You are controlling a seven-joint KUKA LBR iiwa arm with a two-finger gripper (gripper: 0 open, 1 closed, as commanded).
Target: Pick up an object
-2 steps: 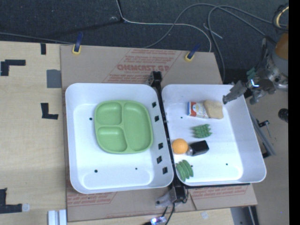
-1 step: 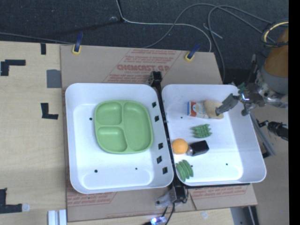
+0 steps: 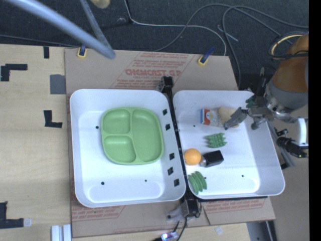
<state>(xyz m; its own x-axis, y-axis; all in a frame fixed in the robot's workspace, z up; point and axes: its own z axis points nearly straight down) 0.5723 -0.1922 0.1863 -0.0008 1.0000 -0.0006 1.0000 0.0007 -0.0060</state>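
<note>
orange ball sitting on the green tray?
No. The orange ball lies in the right bin beside a black object, while the green tray is in the left bin.

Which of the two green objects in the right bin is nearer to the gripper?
The upper green object, beside the carton. It lies just below the gripper; the other green one sits by the bin's front edge, past the orange ball.

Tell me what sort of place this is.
Most likely a robotics lab's grasping test bench. Two shallow white bins sit side by side on a cardboard sheet, a grey arm's gripper reaches over small toy-like items such as an orange ball, and loose cables trail behind.
</note>
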